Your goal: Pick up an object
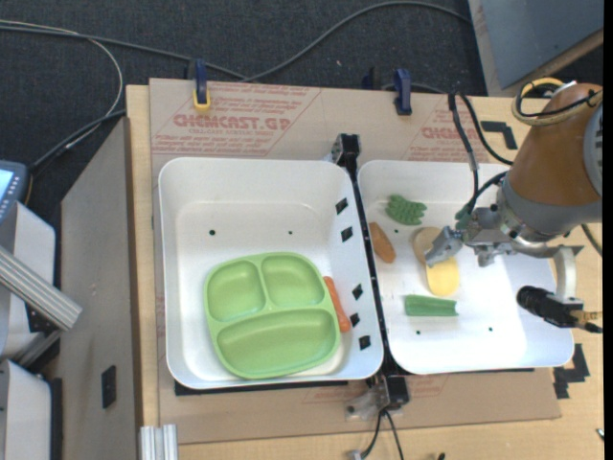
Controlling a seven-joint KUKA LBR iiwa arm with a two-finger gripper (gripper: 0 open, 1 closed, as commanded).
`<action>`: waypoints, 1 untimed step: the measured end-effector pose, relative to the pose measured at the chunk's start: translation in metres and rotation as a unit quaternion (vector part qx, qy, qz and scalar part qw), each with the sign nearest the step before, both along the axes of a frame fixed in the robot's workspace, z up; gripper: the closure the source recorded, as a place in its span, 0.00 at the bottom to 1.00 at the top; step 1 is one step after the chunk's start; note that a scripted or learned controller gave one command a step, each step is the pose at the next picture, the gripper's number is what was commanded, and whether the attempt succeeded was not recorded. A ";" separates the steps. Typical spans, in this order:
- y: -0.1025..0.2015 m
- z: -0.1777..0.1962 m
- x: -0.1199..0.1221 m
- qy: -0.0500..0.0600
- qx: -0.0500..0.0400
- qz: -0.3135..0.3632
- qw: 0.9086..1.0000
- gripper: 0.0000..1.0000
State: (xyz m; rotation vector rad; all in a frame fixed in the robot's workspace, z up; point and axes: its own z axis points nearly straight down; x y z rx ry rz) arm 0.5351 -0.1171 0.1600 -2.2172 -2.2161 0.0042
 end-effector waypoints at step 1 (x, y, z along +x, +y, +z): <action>-0.003 -0.045 0.006 -0.001 0.000 0.000 1.000 0.00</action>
